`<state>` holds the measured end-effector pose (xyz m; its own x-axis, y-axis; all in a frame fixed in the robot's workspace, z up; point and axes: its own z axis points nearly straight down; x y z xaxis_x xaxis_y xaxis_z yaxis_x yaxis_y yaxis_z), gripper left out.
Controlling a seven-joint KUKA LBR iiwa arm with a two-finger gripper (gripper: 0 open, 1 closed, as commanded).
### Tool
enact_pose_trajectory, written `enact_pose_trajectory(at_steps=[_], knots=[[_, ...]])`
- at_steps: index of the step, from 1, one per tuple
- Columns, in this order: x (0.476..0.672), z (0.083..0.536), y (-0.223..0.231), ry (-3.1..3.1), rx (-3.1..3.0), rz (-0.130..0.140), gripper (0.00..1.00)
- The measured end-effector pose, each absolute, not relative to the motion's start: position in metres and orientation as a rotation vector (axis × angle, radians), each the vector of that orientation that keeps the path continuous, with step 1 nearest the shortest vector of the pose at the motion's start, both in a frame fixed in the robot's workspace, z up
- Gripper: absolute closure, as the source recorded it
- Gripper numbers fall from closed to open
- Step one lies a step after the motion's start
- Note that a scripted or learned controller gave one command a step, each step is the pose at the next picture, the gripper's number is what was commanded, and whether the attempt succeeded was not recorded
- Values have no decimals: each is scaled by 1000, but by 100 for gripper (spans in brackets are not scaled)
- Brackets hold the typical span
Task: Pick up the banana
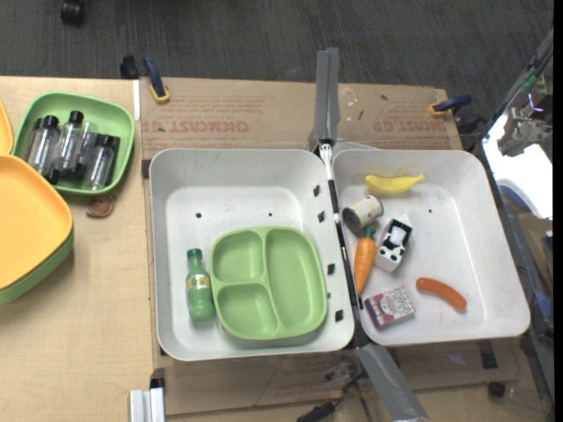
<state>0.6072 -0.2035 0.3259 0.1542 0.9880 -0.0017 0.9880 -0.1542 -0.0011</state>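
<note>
Where the table (79, 341) starts at left: stacked orange plates (31, 227) cut by the frame edge; behind them, a small green tray (116, 126) of dark-capped vials (72, 148).
Cardboard sheet (229, 117): lies under both bins, clamped at its far corners.
Left bin (171, 178): far half bare white floor, open room along the back wall.
Green bottle (200, 286): lying near the left wall, just beside the plate.
Green divided plate (268, 281): takes up the near half, close to the near rim and the shared middle edge.
Right bin (479, 200): clutter kept to its left half; right half mostly bare.
Banana (393, 183): far-left area of the right bin, near the back wall, lying flat, apart from everything else, free floor to its right.
Small roll (361, 211): just in front of the banana, by the middle edge.
Carrot (363, 265): along the middle edge, tip toward the near rim.
Black-and-white box (393, 243): just beside the carrot.
Card pack (390, 307): near the near rim.
Orange sausage shape (441, 294): mid-floor, alone.
Tool (525, 117): blurred hardware past the right bin's far-right corner, well apart from the banana; released or clenched cannot be told.
</note>
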Motion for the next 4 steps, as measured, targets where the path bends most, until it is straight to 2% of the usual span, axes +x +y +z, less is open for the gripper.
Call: enact_pose_trajectory(at_steps=[1,2,3,4], knots=[[567,184,-169,2197,2248,-3,100],[659,153,-185,2116,2321,-3,100],[652,245,-216,1796,2576,-3,100],[653,253,-215,1800,2572,-7,100]])
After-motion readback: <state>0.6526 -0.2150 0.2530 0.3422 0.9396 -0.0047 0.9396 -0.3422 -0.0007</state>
